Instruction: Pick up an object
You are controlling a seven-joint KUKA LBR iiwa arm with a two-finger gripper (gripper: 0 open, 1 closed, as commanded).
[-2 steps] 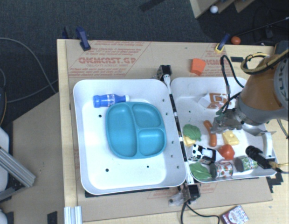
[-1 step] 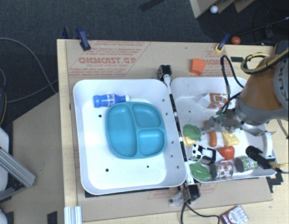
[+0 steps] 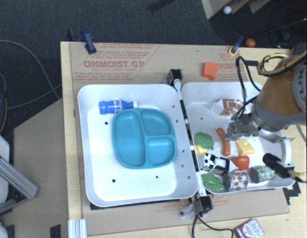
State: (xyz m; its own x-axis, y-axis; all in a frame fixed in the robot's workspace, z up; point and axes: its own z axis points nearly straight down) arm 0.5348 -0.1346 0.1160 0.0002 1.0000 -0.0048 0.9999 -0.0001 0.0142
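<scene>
The right bin holds several toy foods. Along its left side lie a green leafy piece, an orange sausage-like piece, a yellow cheese wedge and a red piece. Along its front wall lie a black-and-white patterned piece, a green piece, a small can and a small bottle. My gripper hangs low over the right bin, just above and right of the orange piece and close above the cheese wedge. Nothing shows held in it.
The left bin holds a blue divided plate and a blue bottle at its back. An orange block sits on the bench behind the right bin. A printed card lies at the back of the right bin.
</scene>
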